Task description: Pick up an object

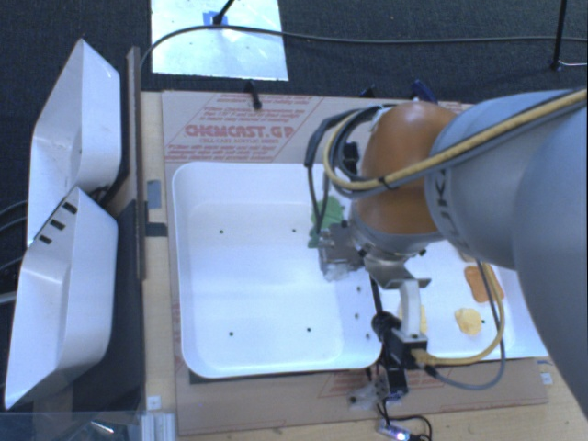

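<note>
My grey arm with its orange band [404,177] reaches in from the right and hangs over the divide between the two white bins. The gripper [338,251] sits low at the right edge of the left bin [248,274], and the wrist hides most of it. A green thing [329,213] shows just above the gripper, partly hidden by cables. In the right bin [519,333] lie an orange piece [480,283], a small yellow piece [469,321] and a yellow strip [414,312] beside the arm's cable.
Two more white bins [69,228] lean at the far left, off the bench. A cardboard sheet [243,127] lies under the bins. Cables [395,356] trail from the wrist across the front rim. A shiny plate [219,24] lies on the dark floor behind.
</note>
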Controlling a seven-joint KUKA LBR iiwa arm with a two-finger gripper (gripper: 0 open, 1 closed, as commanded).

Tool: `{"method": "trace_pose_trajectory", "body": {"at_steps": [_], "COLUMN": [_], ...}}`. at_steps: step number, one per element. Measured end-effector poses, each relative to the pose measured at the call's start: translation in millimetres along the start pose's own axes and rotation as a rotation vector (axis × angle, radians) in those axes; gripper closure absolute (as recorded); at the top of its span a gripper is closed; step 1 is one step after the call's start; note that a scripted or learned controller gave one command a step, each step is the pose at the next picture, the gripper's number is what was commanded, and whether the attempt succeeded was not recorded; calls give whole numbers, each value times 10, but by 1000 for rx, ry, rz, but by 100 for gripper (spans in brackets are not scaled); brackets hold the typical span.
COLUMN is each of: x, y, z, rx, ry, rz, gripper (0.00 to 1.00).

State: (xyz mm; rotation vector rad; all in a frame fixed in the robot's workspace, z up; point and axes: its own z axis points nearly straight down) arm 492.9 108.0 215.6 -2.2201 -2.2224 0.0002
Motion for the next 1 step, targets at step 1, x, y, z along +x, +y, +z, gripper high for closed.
{"method": "trace_pose_trajectory", "body": {"at_steps": [1], "x": [-4], "y": [3], "z": [-5], "rx": [-1], "ry": [0], "rz": [2], "gripper": [0]}}
